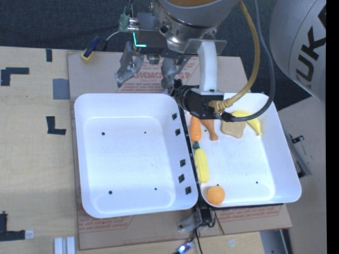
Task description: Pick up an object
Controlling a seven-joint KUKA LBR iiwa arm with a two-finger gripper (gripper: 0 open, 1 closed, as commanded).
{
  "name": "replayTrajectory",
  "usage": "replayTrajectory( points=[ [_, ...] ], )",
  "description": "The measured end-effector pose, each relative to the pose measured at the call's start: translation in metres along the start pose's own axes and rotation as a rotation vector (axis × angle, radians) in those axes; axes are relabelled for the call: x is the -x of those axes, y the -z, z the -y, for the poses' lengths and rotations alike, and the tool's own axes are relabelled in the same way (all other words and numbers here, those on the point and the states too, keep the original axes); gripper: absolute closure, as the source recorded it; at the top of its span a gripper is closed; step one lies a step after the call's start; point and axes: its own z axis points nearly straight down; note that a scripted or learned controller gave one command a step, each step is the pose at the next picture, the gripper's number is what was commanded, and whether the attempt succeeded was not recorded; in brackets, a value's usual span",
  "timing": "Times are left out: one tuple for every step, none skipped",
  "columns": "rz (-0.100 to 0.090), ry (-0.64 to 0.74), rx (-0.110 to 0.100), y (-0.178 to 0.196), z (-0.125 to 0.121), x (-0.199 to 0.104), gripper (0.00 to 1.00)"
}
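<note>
Arm: grey with an orange band, reaching in over the far edge of the two bins.
End effector (147,73): hangs above the cardboard sheet (106,70) just beyond the far rim of the left bin (85,142); its two fingers are spread apart with nothing between them.
Right bin (275,184): holds all the loose items.
Carrot (195,128): orange, lying along the divide between the bins, near the far end.
Corn cob (201,164): yellow, just below the carrot, also against the divide.
Orange (215,194): round, in the near left corner of the right bin.
Banana (250,119): yellow, at the far side, partly under the black cable.
Toast slice (233,128): tan, touching the banana.
Brown piece (212,131): small, between carrot and toast; what it is I cannot tell.
Worktop (32,157): pale wood with dark marks.
</note>
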Motion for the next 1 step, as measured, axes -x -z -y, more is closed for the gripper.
replayTrajectory(
  points=[
    [0.002,-0.011,0.001,0.001,0.0141,0.1022,0.0]
  ],
)
